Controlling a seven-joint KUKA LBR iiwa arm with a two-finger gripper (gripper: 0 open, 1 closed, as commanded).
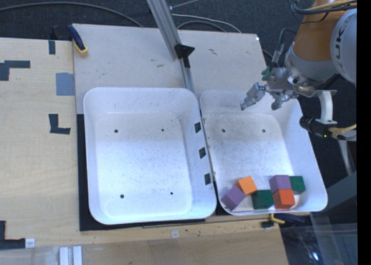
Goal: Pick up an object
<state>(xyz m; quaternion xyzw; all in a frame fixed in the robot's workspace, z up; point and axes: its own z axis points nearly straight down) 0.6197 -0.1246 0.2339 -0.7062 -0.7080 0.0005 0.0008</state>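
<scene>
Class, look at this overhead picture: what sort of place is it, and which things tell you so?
Probably a robotics lab test bench. A grey and orange robot arm reaches over two white bins, small coloured blocks sit in the right bin, and cables trail across the dark floor.

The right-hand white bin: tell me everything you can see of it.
The right-hand white bin is a shallow tray of what looks like moulded plastic, with rounded corners, a raised rim and a speckled floor marked by two dark dots. Its left rim butts against the left bin. A cluster of small blocks sits in its near corner: two purple, two orange, two green, touching one another. The gripper hangs over its far edge, open, holding nothing.
</scene>
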